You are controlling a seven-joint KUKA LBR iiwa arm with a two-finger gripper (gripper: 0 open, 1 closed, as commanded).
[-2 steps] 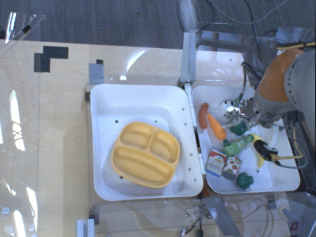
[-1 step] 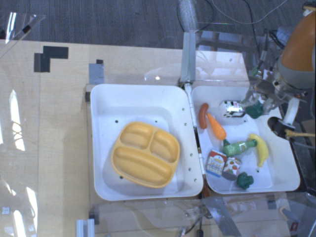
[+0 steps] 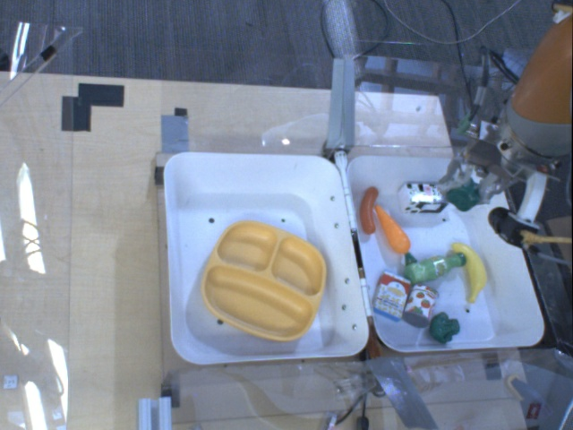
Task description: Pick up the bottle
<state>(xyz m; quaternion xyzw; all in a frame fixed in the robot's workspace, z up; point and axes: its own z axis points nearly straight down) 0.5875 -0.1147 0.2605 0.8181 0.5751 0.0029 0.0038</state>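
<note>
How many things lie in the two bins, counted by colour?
Yellow: 2, the tray and banana
Orange: 1, the carrot
Red: 1, the sausage
Green: 2, the bottle and broccoli
Red and white: 2, the cartons
Silver and black: 1, the can
Total: 9

the grey arm reaches in from the right, its hand (image 3: pixel 466 186) pointing down-left.

bins 2 (image 3: pixel 179 240) | tray 1 (image 3: pixel 264 280) | bottle 1 (image 3: pixel 434 266) | banana 1 (image 3: pixel 474 271) | carrot 1 (image 3: pixel 392 230)
</note>
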